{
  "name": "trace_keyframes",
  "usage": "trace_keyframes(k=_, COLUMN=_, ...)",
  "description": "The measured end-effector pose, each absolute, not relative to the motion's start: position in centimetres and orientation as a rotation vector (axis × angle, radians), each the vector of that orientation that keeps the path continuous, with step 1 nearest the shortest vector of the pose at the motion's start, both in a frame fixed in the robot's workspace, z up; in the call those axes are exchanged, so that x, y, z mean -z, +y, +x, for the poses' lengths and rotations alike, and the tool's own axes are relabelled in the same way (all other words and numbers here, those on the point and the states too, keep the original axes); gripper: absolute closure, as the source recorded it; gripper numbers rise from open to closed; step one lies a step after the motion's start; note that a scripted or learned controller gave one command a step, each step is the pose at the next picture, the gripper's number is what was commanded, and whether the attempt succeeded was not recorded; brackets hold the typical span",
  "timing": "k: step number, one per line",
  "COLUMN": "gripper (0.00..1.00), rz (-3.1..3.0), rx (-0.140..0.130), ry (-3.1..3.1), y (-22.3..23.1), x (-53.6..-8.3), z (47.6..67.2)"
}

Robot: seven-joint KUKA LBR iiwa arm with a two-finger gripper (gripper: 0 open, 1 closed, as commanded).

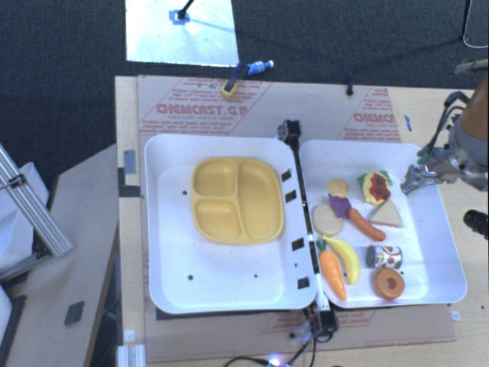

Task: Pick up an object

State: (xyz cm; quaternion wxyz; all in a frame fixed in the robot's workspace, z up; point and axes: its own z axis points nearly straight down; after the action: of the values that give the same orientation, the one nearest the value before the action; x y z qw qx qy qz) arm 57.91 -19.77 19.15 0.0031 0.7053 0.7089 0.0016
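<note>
A light wooden bench [130, 113] is carrying 2 shallow white bins side by side on a sheet printed with red lettering [200, 107], and dark carpet [61, 52] is lying around it. A pale square panel [180, 21] is sitting on the floor beyond the bench's far edge, and a blue and yellow marker [246, 71] is lying at that far edge.

The left bin [164, 281] is holding a yellow divided plate [237, 199] near its centre, with 3 compartments.

The right bin [439, 277] is holding the toy food. A long carrot [332, 274] is lying by the bin's left wall toward the near edge, its long axis running near to far with the green top pointing to the far edge. A banana [346, 256] is curving just beside it. A smaller carrot [367, 225] is lying aslant at the bin's centre, its tip pointing toward the near right corner. A purple piece [339, 204], a round cookie [328, 220], a small yellow piece [338, 186], a sandwich wedge [387, 215], a red and yellow item [375, 186], a can [384, 257] and a donut [390, 284] are spread around them.

The gripper [416, 178] is hanging over the right bin's far right part, near the wedge; whether its fingers are apart or together, I cannot tell.
</note>
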Motion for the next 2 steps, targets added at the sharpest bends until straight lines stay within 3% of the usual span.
trace_keyframes(k=1, gripper=1.00, rz=2.212, rx=-0.004, ry=2.223, y=-19.8, x=-22.7, z=58.1)
trace_keyframes(k=2, gripper=1.00, rz=2.213, rx=-0.002, ry=2.230, y=-15.5, x=-22.8, z=56.2)
